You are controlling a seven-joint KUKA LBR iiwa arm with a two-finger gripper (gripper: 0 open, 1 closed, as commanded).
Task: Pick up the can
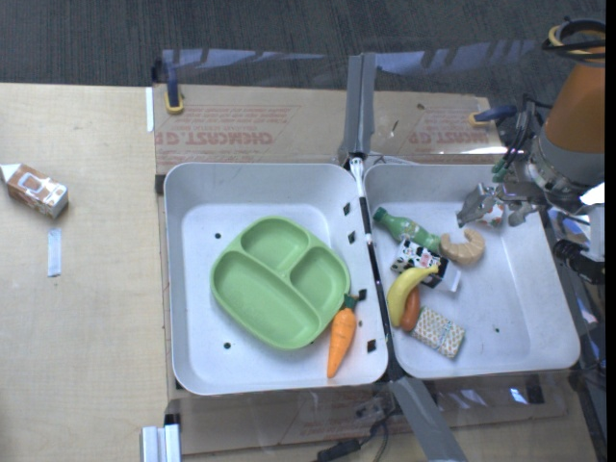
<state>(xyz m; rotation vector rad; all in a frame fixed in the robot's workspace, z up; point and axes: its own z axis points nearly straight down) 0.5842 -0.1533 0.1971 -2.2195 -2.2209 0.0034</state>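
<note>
Two white bins (183,287): the left holds one green plate (279,282) and one carrot (340,341); the right, one bottle (404,227), one banana (408,289) and one croissant (466,246). The gripper (497,207) hangs just beside the croissant; we cannot tell how far open it is, nor which item is the can or how it points.

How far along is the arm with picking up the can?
Nothing looks done yet. The claw sits over the right bin's far side, by the bread roll. The likely can, a black-and-white patterned item, lies on the bin floor between the green bottle and the banana. Left: reach it, grip, lift.
</note>
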